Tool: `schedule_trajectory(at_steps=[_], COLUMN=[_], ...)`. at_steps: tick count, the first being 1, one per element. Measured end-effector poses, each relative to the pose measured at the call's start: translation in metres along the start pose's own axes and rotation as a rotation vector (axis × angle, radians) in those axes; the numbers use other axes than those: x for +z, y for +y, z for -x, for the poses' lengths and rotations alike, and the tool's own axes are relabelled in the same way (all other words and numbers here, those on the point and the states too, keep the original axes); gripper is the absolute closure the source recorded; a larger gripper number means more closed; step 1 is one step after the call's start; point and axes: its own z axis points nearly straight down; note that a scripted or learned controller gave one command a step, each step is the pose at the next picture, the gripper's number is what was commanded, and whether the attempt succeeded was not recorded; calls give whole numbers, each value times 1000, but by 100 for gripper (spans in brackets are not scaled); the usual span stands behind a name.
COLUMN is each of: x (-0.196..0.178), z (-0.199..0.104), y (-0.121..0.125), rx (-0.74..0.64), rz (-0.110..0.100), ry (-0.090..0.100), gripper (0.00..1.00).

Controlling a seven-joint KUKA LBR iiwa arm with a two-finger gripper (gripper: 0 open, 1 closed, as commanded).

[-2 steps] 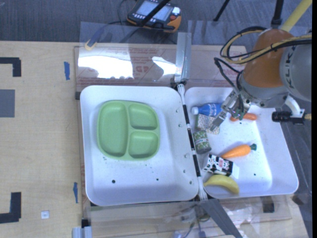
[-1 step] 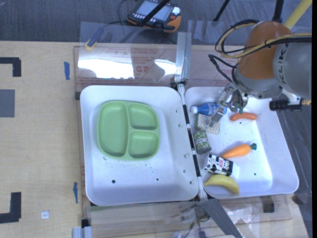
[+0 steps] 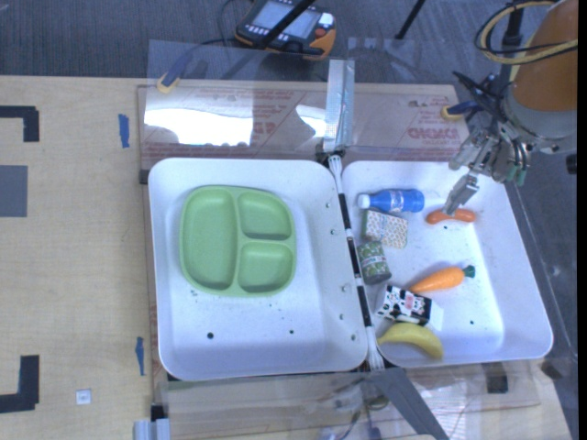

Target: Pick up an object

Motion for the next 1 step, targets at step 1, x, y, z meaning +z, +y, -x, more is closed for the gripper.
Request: schedule_trajectory(at_steps=[1], x=[36], z=[-25], y=[59], rx=[-79], rz=[1], ry=[4], gripper=[0])
